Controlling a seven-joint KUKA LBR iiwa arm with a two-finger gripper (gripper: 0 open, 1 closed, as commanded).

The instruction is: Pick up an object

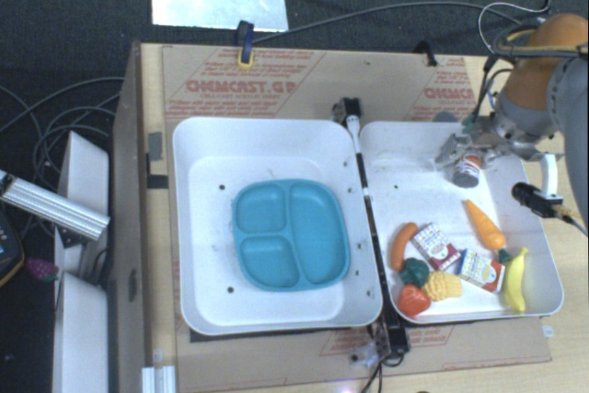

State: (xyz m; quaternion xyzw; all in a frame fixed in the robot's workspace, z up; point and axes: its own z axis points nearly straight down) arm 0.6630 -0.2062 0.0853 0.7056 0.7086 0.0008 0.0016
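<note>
1. My arm (pixel 538 78) comes in from the right side, grey with an orange band above the wrist, and it ends over the far part of the right bin (pixel 414 156).
2. The left bin (pixel 212 161) is well apart from my gripper, on the other side of the divider, and a blue plate with three compartments (pixel 291 233) lies in its middle.
3. My gripper (pixel 465 159) hangs low over the far right part of the right bin. I cannot tell if it is apart or together, because the metal parts and the object under them mix together.
4. A small can (pixel 468 170) is just at my gripper tip, maybe touching it. It looks like a short cylinder, grey on top with a red and white side, and it is tilted. I cannot see it clearly between the fingers.
5. The other toys lie nearer to the camera than my gripper, in the front part of the same bin: an orange carrot (pixel 483 225) is the closest one, then a yellow banana (pixel 513 279) by the right wall.
6. Further from my gripper are two small red and white cartons (pixel 434 246), a yellow corn (pixel 444 286), an orange piece (pixel 402 244), and a red tomato-like thing (pixel 413 300) with something dark green (pixel 415 271) just beside it.
</note>
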